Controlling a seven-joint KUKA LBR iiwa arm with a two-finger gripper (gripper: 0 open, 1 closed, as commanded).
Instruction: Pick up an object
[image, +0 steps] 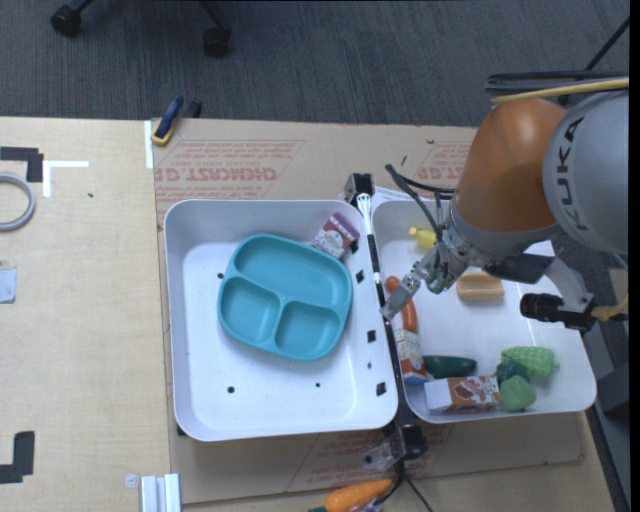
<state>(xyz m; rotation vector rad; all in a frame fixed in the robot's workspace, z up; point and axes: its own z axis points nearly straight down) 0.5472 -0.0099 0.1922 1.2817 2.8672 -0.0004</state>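
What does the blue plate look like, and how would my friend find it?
Look at the white bin on the left of the two bins. The blue plate lies in its middle, turquoise, with rounded corners and three sunken sections. It is by far the biggest thing there; beside it is just a small crinkly packet by the bin's far corner.

Beyond the far edge of my bench (80, 330) runs dark grey carpet (330, 50), with the black castors of a chair (215, 41) at the top left. The bench top is pale wood, and a flattened sheet of brown cardboard (230, 165) with red print lies across its middle. Black tape marks (20, 160) and a strip of white tape (65, 167) sit near the bench's left edge. A small blue and yellow tool (166, 120) rests at the far edge. The light is even, with soft shadows.
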